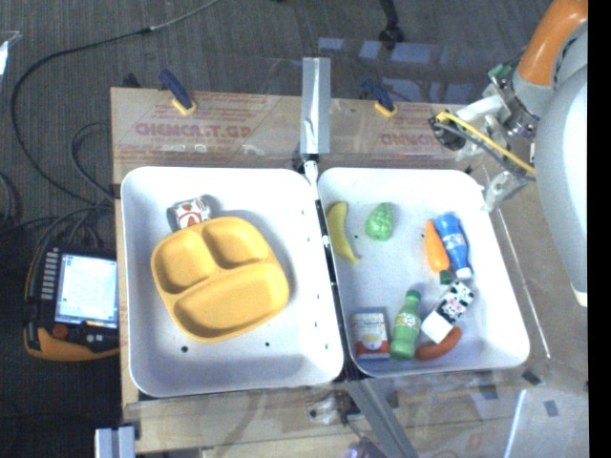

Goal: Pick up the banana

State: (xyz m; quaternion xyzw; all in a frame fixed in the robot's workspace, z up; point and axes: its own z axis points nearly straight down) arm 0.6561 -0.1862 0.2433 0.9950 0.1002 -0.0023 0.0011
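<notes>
The grey arm point(573, 160) comes in from the right, its orange band point(558, 22) high at the far corner. It is drawn back beyond the right bin's point(396, 181) far right corner, with the tool point(503, 181) above the bench edge outside the bin. I cannot tell whether the tool is open or closed. The banana point(341, 232) lies in the right bin against its left wall, just beside a green lump point(381, 221), well apart from the tool.

Banana point(341, 231) lies just beside the left wall of the right bin point(323, 256), so finger room is tight on that side. Green vegetable point(380, 221) is near on the other side, with an open gap between. The floor is bare below both, down to the green bottle point(407, 324).
</notes>
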